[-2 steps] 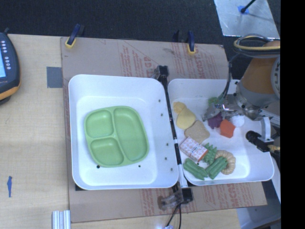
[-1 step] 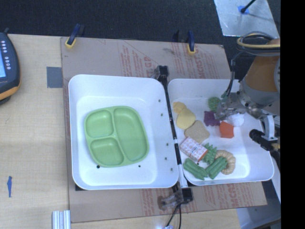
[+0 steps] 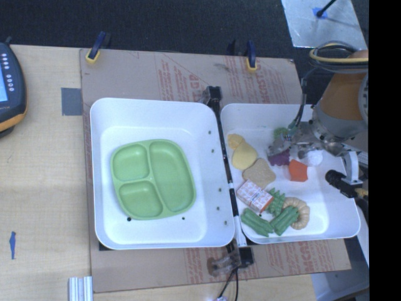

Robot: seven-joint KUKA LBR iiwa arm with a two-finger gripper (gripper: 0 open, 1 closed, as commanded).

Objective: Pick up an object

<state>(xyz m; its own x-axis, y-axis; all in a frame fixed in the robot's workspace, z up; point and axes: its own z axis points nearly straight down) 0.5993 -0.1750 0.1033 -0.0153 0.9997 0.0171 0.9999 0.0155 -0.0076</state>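
Left bin (image 3: 100, 168): carries the green plate (image 3: 152, 179).
Right bin (image 3: 341, 227): our targets crowd here.
Gripper (image 3: 294, 148): low over the purple piece (image 3: 280, 157); grip we cannot tell.
Advice: we should centre, descend straight.

A green divided plate (image 3: 152, 179) lay in the left bin (image 3: 100, 168). In the right bin (image 3: 338, 221), the gripper (image 3: 289, 148) was low among toy foods, near an orange block (image 3: 298, 171).

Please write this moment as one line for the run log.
arm: over right bin | gripper: low among toy foods, near purple piece and orange block | grasp: not visible | left bin: green divided plate
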